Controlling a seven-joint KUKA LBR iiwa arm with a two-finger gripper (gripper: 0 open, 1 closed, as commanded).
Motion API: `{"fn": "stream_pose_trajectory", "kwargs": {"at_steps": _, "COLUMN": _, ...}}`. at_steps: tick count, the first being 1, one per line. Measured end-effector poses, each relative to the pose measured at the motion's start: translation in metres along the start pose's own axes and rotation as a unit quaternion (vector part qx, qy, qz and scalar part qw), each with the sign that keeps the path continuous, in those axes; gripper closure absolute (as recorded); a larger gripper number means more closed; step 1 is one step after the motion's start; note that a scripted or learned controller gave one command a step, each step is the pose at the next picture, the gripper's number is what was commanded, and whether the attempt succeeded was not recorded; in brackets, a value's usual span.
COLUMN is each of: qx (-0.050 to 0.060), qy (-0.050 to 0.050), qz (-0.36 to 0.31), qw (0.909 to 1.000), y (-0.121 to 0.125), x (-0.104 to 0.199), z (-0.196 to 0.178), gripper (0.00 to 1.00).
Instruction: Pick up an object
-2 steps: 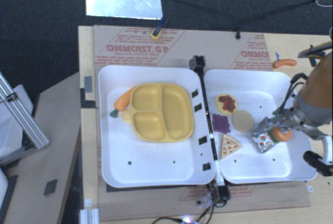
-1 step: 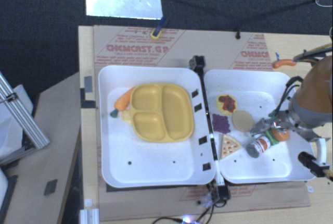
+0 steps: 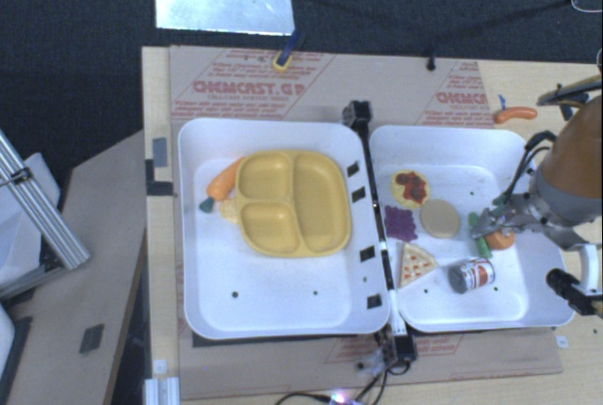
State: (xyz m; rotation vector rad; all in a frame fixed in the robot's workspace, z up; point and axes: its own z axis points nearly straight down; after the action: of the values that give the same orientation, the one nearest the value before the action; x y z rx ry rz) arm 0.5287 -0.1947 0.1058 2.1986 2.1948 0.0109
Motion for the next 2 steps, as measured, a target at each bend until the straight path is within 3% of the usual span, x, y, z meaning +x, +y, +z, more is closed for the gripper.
{"fn": "stream_pose_trajectory", "kwargs": {"at_steps": 1, "qx": 0.012, "qy": 0.009, "qz": -0.003, "qw": 0.9999, "y": 0.001, "x": -0.001, "z": -0.064, "gripper": 1.0}}
{"fn": "stream_pose_trajectory", "kwargs": {"at_steps": 2, "qx": 0.012, "qy": 0.009, "qz": -0.003, "qw": 0.9999, "y": 0.004, "x": -0.003, "z": -0.118, "gripper": 1.0}}
